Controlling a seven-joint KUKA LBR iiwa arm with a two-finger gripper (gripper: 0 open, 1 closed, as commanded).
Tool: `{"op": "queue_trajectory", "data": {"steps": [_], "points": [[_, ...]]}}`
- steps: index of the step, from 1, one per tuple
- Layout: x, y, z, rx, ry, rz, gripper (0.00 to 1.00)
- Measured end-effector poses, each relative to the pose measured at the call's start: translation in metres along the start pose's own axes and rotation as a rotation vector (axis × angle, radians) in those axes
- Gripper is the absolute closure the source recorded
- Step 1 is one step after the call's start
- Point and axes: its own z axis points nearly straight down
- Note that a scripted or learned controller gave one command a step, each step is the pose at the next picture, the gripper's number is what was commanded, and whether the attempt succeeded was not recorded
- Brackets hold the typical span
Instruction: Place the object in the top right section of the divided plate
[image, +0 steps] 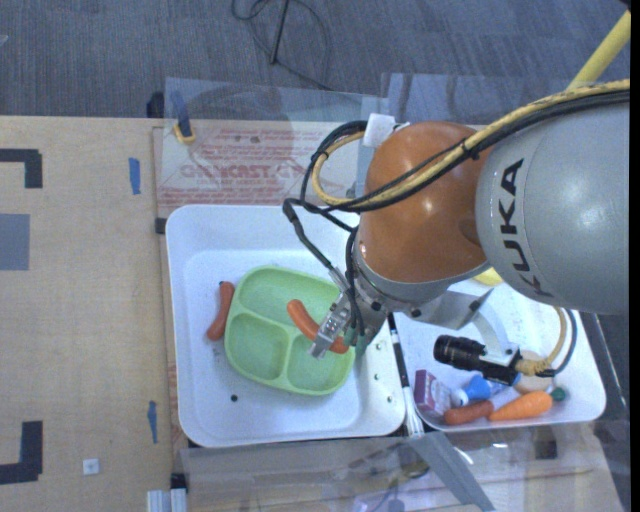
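Two white bins sit side by side. A green divided plate (275, 345) lies in the left bin (190, 300). The gripper (330, 335) is over the plate's top right part, fingers pinched on an orange sausage (303, 318) lying there. Another sausage (220, 310) lies just left of the plate, touching its rim

Glossy green plastic plate (262, 352); matt wood bench (80, 300).

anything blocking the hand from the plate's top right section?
Nothing visible does. The hand is already over the green divided plate, at the orange sausage lying in that section. A second sausage lies outside the plate's left rim.
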Motion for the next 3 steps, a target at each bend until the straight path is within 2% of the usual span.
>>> {"op": "queue_trajectory", "data": {"steps": [1, 2, 3], "points": [[0.0, 0.0, 0.0, 0.0, 0.0, 0.001, 0.0], [-0.046, -0.064, 0.062, 0.0, -0.001, -0.027, 0.0], [-0.047, -0.063, 0.052, -0.004, -0.003, -0.025, 1.0]]}}
